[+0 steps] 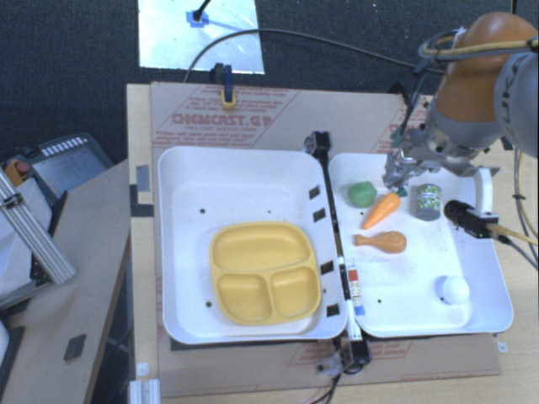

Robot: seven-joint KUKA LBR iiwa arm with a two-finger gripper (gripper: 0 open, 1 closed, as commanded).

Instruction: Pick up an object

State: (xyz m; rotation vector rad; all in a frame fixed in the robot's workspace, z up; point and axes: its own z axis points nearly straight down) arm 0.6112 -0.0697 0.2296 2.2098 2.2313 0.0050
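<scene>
The carrot [381,209] lay in the right bin [488,310], beside the green ball [362,194]; my gripper [396,180] hovered just above its tip, finger state unreadable, so I judged centring first wisest

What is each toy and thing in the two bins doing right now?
Yellow tray: flat in the left bin.
Green ball: resting in the right bin.
Carrot: lying slanted beside the green ball.
Drumstick: lying flat.
Small jar: upright.
White ball: resting alone.
Gripper: above the carrot.
</scene>
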